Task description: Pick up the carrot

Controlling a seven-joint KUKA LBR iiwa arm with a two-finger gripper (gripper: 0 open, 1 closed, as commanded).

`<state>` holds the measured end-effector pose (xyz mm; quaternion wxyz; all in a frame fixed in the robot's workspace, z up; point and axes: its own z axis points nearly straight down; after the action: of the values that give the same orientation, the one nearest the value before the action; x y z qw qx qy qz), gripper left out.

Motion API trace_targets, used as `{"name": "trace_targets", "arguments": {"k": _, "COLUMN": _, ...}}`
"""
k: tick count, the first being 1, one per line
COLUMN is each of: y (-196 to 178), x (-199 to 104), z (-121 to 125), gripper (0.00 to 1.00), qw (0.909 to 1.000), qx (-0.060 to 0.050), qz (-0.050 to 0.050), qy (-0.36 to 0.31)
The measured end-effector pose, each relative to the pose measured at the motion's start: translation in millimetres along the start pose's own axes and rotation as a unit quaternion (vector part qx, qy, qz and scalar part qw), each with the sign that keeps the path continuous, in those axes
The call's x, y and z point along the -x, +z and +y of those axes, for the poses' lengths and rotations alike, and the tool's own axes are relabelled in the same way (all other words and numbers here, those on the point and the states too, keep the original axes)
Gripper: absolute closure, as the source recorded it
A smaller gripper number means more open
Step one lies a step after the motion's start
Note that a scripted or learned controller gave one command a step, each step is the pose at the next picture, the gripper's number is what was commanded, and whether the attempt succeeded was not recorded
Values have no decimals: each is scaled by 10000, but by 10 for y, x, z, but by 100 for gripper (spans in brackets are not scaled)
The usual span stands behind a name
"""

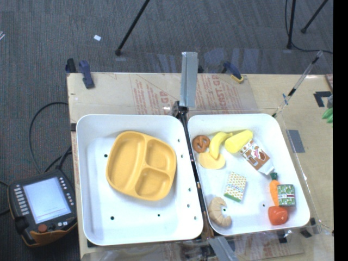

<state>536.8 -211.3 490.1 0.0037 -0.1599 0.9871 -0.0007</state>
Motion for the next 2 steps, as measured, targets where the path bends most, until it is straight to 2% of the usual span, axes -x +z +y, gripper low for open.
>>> {"name": "trace_targets", "arguments": {"k": 1, "y": 21, "x": -450, "z": 140, "gripper": 100, "qw": 9987, "qx": 17, "qz": 20, "qy": -499}}
{"name": "trace_targets", "arguments": {"k": 2, "y": 30, "x": -428, "z": 117, "gripper": 100, "qw": 9986, "qx": 19, "qz": 22, "qy": -519}}
